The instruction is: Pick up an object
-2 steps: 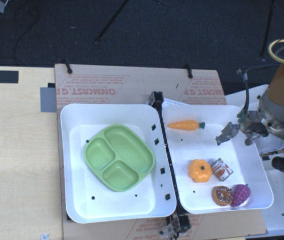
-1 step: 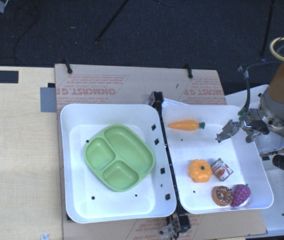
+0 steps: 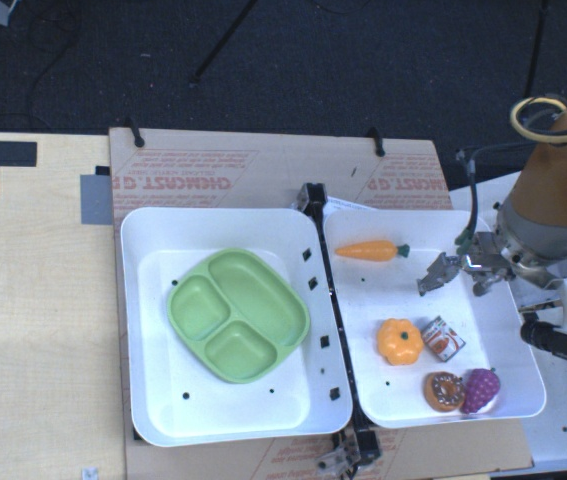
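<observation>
White plastic is most of what I see from the overhead camera: two shallow bins side by side on a cardboard sheet. My pincer [image 3: 460,274] hangs over the right bin [image 3: 523,393], near its right-hand side, with the grey arm [image 3: 543,203] and its orange band reaching in from the right. The two fingers [image 3: 435,278] stand apart with nothing between them.

Left of the pincer and a little farther back lies a carrot [image 3: 370,252], orange with a green top, flat on the bin floor. Toward the front from the pincer, and well apart from it, sits a small orange pumpkin [image 3: 400,341]. Just beside the pumpkin, on its right, is a small red and white can [image 3: 444,338], tilted. Nearer the front edge still, a doughnut [image 3: 444,391] and a purple bunch of grapes [image 3: 481,389] lie touching each other.

Far to the left of the pincer, across the divider, the left bin [image 3: 153,398] holds a green plate [image 3: 238,315] with three compartments.
</observation>
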`<state>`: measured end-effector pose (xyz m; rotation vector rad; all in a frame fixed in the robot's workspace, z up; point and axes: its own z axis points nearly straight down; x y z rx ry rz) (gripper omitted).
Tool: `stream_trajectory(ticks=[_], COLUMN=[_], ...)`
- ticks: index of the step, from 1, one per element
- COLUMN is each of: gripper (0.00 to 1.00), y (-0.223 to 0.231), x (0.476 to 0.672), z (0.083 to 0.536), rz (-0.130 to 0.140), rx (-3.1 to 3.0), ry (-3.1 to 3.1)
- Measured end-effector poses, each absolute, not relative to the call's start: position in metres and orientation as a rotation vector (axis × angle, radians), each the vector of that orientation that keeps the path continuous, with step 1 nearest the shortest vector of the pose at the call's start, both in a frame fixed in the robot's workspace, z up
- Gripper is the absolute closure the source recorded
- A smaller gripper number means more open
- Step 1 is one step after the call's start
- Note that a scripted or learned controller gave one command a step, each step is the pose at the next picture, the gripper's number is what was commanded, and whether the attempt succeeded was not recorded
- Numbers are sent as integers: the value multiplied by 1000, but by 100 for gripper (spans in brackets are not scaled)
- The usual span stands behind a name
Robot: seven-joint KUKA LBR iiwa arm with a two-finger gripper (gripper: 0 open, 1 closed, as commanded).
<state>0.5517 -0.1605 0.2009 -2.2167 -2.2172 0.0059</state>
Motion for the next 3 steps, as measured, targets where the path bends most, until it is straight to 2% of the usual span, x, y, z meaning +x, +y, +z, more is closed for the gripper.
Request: stream_trajectory(ticks=[2, 3], gripper=[0, 100], y=[-163, -164], x=[540, 540], z=[93, 106], rz=[6, 4], rx=[-2218, -2223], ry=[-2215, -2212])
